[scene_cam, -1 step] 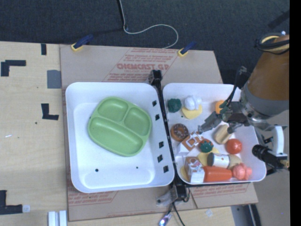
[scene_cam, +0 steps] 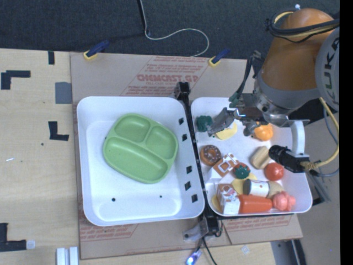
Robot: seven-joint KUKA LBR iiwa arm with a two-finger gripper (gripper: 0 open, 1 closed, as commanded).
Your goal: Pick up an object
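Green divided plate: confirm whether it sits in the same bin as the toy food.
No. The green divided plate lies alone in the left bin, while the toy food is piled in the right bin.

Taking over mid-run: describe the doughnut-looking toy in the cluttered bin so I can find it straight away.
Look in the right bin, the one crowded with toy food, not the left bin with the green plate. The doughnut lies near the divider, below the dark green toy. It alone is a round brown ring.
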